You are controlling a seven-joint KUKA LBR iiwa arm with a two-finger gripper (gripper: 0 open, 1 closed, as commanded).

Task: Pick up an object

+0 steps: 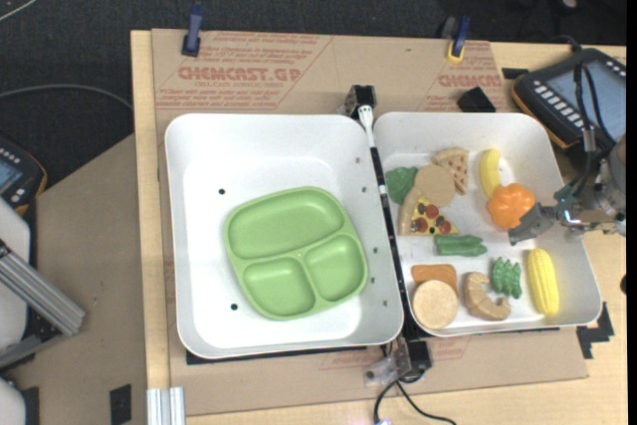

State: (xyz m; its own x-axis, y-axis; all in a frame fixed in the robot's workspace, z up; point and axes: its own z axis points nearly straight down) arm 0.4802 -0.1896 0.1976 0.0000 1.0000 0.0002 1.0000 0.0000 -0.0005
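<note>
The arm's dark metal hand [542,220] reaches in from the right, low over the right-hand shallow white bin [528,126], its tip just beside the round orange toy pepper [510,205] and above the yellow toy corn cob [541,281]. Whether it is open or closed I cannot tell; it is small and partly blurred. Nothing sits visibly within its grip. Toy food fills this bin: a yellow banana [489,170], a pizza slice [429,217], a green bean pod [459,244] and a round tan biscuit [435,304]. The left-hand white bin [194,164] holds a pale green three-section plastic plate [296,251]. Both bins rest on the brown paper-covered surface [299,70].
</note>
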